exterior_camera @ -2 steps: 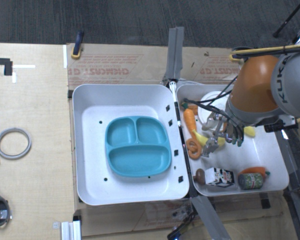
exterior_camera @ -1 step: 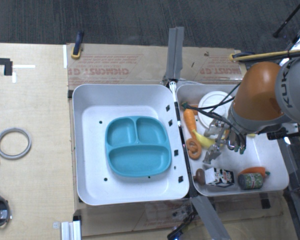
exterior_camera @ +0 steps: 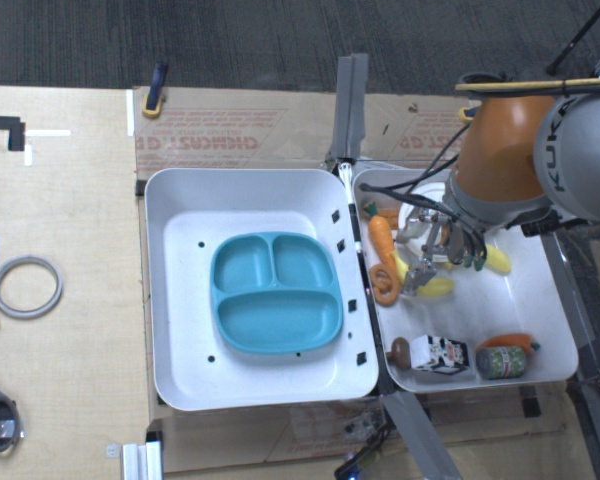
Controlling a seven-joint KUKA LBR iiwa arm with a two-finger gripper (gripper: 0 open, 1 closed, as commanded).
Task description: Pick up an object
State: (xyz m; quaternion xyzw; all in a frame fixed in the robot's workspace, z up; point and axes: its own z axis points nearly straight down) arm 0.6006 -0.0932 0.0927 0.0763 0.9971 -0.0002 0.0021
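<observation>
Arm (exterior_camera: pixel 525 153), grey with glossy orange band, nearest the lens, reaching over the right bin (exterior_camera: pixel 550 363). Left of the gripper (exterior_camera: pixel 427 260): left bin (exterior_camera: pixel 170 298) holding a smooth teal divided plate (exterior_camera: pixel 277 291). Gripper: grip state cannot be told. Carrot (exterior_camera: pixel 382 243), long and orange, just left of it; yellow banana (exterior_camera: pixel 432 287) directly beneath.

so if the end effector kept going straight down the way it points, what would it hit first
Most likely the yellow banana lying right under the end effector in the right bin, beside the orange carrot. Depth is hard to judge from above, so it may already be touching.
</observation>
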